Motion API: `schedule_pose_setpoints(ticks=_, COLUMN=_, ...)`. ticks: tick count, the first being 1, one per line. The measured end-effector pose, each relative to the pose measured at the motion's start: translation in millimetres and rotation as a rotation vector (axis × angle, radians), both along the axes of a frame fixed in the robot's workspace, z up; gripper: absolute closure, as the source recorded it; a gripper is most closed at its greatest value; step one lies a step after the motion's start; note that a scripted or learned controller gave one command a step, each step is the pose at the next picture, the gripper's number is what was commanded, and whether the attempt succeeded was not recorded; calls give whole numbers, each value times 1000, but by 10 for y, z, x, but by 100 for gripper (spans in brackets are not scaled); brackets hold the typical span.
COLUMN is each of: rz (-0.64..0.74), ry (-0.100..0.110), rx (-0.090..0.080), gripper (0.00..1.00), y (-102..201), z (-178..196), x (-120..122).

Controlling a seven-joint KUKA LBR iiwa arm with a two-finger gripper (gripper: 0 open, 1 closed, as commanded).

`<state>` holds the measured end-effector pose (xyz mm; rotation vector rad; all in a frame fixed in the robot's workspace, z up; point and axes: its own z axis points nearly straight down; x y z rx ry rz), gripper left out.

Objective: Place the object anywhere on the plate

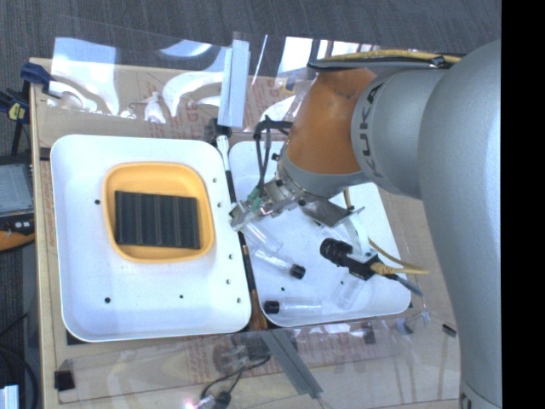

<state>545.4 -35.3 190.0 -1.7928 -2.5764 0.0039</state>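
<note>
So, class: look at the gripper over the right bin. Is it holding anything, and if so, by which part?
It cannot be told. The gripper sits low over the right bin among clear tubes, but nothing shows plainly between its fingers.

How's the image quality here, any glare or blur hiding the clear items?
Camera view: bright glare on the plastic sheeting behind the bins; the clear tubes in the right bin wash into its white floor; the hand looks soft; the yellow plate is evenly lit.

Hidden and unclear parts
The arm (400, 118) covers much of the right bin (387, 301); the end effector (255, 207) fingers are too blurred to read.
</note>
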Motion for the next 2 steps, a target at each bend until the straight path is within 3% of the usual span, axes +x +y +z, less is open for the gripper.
schedule_pose_setpoints(ticks=1, rz=77, ry=-2, rx=1, gripper=100, y=289, z=50, x=284)
schedule_pose_setpoints(ticks=2, rz=77, ry=-2, rx=0, gripper=0, y=287, z=51, x=284)
